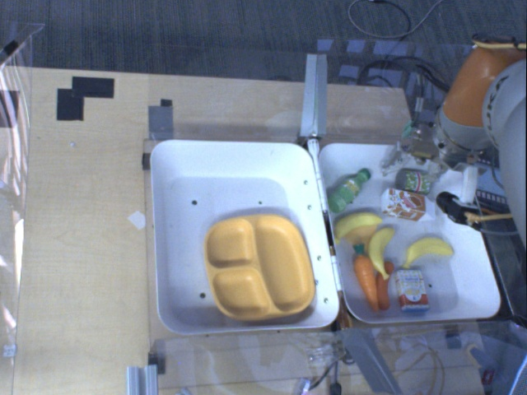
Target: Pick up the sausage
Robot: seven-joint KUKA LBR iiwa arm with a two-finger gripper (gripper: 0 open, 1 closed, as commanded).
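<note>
The sausage (384, 289) is a short reddish-brown piece lying in the right bin (486, 303), near its front edge. It is pressed against the right side of an orange carrot (365, 280), and a small juice box (411, 290) stands on its other side. My gripper (416, 156) hangs over the far part of the right bin, just above a dark can (414, 179), well behind the sausage. Nothing shows in its grasp.
The right bin also holds a green bottle (349, 188), a small red and white carton (403, 204) and three bananas (359, 225) (380, 249) (428, 250). A yellow divided plate (259, 264) lies in the left bin (177, 220). A metal divider (313, 97) stands between the bins at the back.
</note>
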